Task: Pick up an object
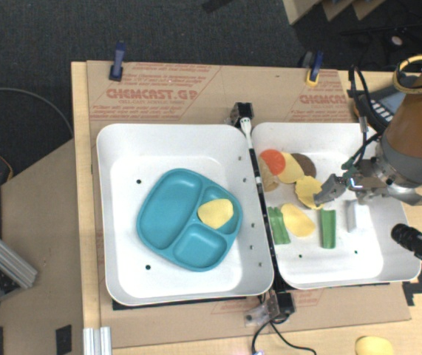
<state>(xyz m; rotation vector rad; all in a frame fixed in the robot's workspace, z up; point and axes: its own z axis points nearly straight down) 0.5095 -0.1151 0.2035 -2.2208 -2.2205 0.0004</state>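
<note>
My gripper [338, 203] hangs low over the right bin [366, 268], fingers spread open and nothing between them. One dark finger [329, 190] points left and touches the edge of a yellow piece [307, 191]. The pale finger [350, 217] points down, just right of a green stick [328, 228]. Further left in this bin lie a red-orange piece [272, 159], a yellow round piece [292, 171] on a brown one [306, 166], another yellow piece [298, 220] and a second green stick [278, 225].
The left bin [122, 198] holds a blue divided plate [174, 220] with a pale yellow piece [215, 212] in its right compartment. The bins' shared rim [259, 198] runs between them. The arm's orange band [417, 117] rises above the right bin's far right side.
</note>
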